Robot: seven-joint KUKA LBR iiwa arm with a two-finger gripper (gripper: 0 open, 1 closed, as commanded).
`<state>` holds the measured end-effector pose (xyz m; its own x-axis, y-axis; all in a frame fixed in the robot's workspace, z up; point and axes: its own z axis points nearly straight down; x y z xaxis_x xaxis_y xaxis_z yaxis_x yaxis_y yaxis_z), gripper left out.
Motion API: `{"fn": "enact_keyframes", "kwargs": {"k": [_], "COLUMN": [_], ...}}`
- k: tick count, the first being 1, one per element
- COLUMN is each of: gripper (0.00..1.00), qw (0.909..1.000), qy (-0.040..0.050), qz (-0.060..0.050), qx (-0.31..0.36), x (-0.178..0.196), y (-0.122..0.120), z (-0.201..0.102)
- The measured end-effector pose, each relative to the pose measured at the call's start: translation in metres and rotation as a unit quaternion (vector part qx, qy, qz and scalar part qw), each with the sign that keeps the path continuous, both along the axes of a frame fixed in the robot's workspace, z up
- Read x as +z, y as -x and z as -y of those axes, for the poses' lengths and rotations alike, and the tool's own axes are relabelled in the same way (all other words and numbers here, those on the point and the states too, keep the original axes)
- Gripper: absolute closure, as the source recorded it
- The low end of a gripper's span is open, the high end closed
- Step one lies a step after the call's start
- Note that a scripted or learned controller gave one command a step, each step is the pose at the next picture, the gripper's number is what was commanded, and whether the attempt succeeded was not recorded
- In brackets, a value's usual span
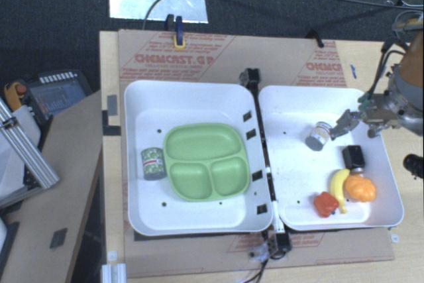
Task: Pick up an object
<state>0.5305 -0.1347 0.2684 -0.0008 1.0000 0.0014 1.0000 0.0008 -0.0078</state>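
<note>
The right bin [298,103] holds a small silver cylinder [318,136] lying on its side, a black block [353,157], a yellow banana [340,187], an orange fruit [361,189] and a red piece [324,203]. My gripper [359,126] hangs over the right bin's far right part, just right of the silver cylinder and above the black block. It is open and nothing sits between its fingers. One fingertip [343,124] reaches toward the cylinder.
The left bin [139,103] carries a green divided plate [202,162] and a small labelled can [153,163] beside it. A black divider [258,142] with clips separates the bins. A control pendant [56,95] lies on the side table at left.
</note>
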Motion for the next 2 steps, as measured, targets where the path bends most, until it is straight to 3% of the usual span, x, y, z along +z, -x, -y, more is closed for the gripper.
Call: {"fn": "enact_keyframes", "kwargs": {"k": [1,2], "gripper": [0.00,0.00], "qw": [1.0000,1.0000], "qy": [0.0008,0.0007], "qz": [0.005,0.003], "qx": [0.001,0.000], "x": [0.005,-0.045], "y": [-0.002,-0.006], "z": [0.000,0.009]}}
